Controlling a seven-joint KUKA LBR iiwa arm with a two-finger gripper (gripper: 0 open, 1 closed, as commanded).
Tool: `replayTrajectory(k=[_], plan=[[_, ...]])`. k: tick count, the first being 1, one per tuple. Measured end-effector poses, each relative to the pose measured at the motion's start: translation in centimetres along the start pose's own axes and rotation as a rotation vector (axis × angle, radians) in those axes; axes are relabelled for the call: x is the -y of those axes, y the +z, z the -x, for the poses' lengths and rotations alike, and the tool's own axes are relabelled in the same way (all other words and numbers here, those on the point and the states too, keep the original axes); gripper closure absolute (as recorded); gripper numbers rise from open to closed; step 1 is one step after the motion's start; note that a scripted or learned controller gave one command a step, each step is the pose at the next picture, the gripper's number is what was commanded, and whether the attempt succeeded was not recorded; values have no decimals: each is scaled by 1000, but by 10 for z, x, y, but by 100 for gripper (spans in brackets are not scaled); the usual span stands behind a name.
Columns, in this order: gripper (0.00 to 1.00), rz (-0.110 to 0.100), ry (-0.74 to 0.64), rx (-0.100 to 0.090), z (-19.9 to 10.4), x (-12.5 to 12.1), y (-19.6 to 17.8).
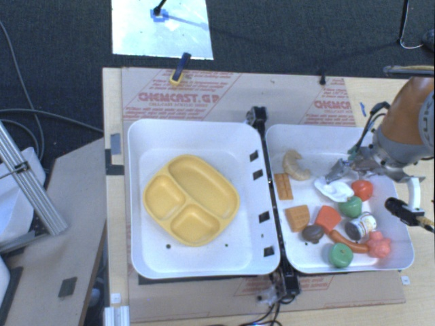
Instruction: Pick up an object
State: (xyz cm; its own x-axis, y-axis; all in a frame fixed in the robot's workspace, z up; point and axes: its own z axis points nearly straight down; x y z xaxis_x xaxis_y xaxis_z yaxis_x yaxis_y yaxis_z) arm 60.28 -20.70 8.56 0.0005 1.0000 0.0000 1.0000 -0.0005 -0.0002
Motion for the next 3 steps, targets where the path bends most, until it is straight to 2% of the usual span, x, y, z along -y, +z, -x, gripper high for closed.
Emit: replayTrajectory(k=[1, 2, 3], plan=[[0, 13, -7, 4, -1, -68, -56], [0, 10, -9, 1, -38, -68, -115], [0, -11, 0, -5, -1, -63, 5]])
